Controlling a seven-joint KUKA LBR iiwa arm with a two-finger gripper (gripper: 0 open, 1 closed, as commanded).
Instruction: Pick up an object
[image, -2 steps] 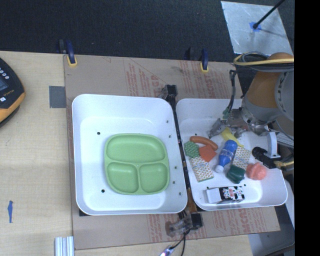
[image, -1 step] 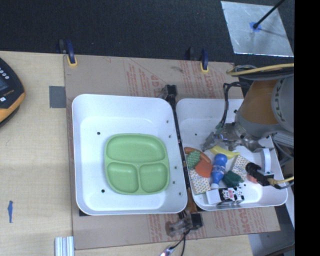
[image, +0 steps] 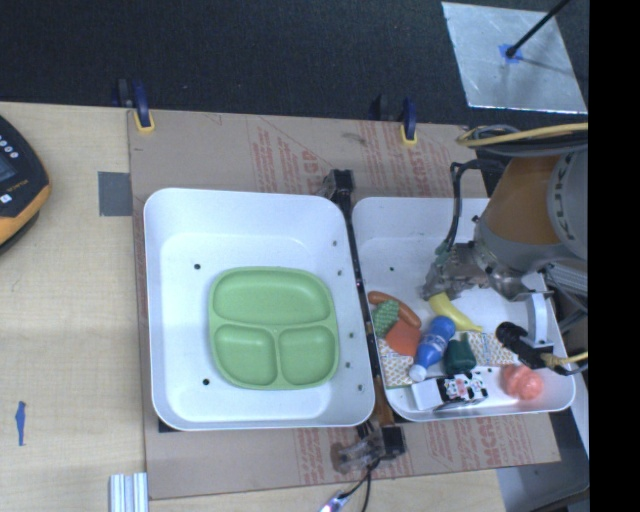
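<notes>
Two white bins sit side by side; the right bin (image: 400, 225) holds the clutter, and the arm (image: 525, 210) reaches in over its far right part. The gripper (image: 450, 275) hangs low there, its state impossible to tell. Just beyond it, toward the near side, lies a yellow banana-like piece (image: 455, 312), long axis running diagonally, with a blue bottle (image: 432, 345) nearer still.

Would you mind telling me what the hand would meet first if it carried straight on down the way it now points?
Most likely the yellow piece, which lies just under the hand in the right bin. Depth is hard to judge from this slanted view, so it might reach the bin floor beside it instead.
</notes>
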